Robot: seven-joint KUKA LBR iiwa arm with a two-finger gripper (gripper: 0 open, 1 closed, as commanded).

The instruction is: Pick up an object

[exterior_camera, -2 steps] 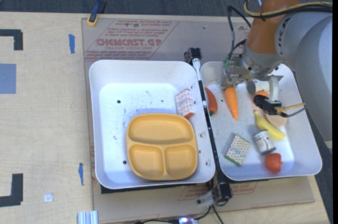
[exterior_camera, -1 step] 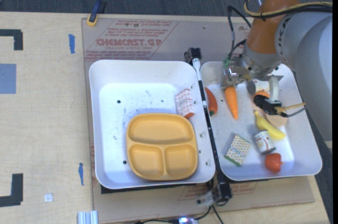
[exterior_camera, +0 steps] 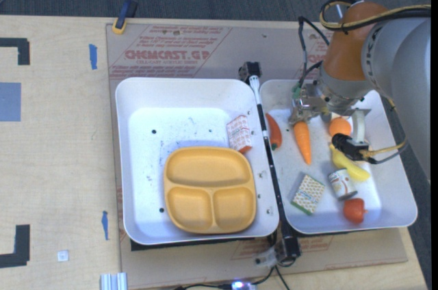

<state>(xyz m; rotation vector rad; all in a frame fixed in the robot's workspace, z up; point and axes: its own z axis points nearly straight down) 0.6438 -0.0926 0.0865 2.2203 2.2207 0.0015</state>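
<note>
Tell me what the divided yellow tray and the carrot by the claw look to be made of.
Yellow tray: looks like moulded plastic, matte to slightly satin, going by its even colour and rounded compartment walls. Carrot: probably a plastic toy, uniformly orange and smooth with a soft sheen, though the view is too coarse to rule out rubber. Claw: grey metal by its look.

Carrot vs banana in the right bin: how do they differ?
Colour: the carrot is orange, the banana yellow with a dark tip. Shape: the carrot is straight and tapers to a point toward the camera; the banana is curved and blunter. Place: the carrot lies left of centre, just under the gripper; the banana lies further right, beside the small can. Both lie flat in the right bin.
</note>
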